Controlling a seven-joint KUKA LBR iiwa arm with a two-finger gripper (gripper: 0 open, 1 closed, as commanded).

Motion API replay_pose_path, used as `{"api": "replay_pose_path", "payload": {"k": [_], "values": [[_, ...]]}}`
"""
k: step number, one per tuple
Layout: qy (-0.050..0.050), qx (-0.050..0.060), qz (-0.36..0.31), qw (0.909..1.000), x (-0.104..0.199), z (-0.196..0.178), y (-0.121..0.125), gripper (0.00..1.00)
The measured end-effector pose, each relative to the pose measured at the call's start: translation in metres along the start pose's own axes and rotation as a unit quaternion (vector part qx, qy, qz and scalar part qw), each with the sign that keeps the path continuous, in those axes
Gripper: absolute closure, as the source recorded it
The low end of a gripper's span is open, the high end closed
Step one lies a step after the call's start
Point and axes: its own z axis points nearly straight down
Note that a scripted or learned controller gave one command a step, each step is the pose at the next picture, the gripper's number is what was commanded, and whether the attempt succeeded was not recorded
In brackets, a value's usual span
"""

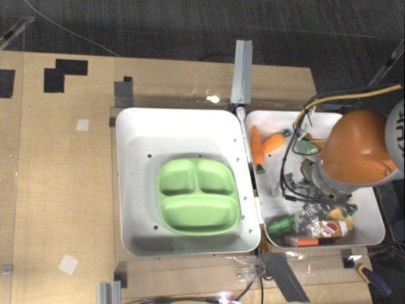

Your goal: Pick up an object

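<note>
Orange-banded grey robot arm (pixel 357 147) highest in shot, entering from right, hanging over right shallow white bin (pixel 378 228). Two-finger gripper (pixel 318 198) below the orange dome, low among the clutter, wrapped in black cables; open or closed cannot tell, hidden by wrist and wiring. Nothing seen held. Task items all loose in the right bin: green plastic bottle (pixel 281 223) lying on its side near the front wall, flat red-orange bar (pixel 301 240) just in front of it against the front rim, red-and-white printed carton (pixel 327 228) right of the bottle and close under the gripper, small yellow piece (pixel 342 213) just beside the carton. Toward the back left corner: orange carrot-shaped toy (pixel 272 142), narrow orange strip (pixel 255 145) alongside the dividing wall, small green object (pixel 307 147) near the arm, partly hidden by cable. Left shallow white bin (pixel 130 170) touching the right one along the shared edge, holding light green three-compartment plastic plate (pixel 198 194) roughly centred, flat, well apart from the gripper. Yellow hose (pixel 345 97) arcing over the back of the right bin. Grey metal post (pixel 241 71) upright behind the seam between bins. Light wooden desk (pixel 57 189) underneath, with black tape squares (pixel 64 73) at back left.
</note>
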Motion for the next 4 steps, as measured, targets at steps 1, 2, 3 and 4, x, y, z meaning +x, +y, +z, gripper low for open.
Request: {"api": "replay_pose_path", "payload": {"k": [1, 2, 3, 4], "values": [[0.004, -0.002, 0.062, 0.9981, -0.001, 0.002, -0.036, 0.0], [0.003, 0.002, -0.017, 0.9999, -0.097, 0.002, -0.034, 0.0], [-0.002, 0.004, -0.016, 0.9999, -0.101, -0.013, -0.035, 1.0], [0.006, -0.004, 0.064, 0.998, -0.107, -0.112, -0.007, 1.0]]}}
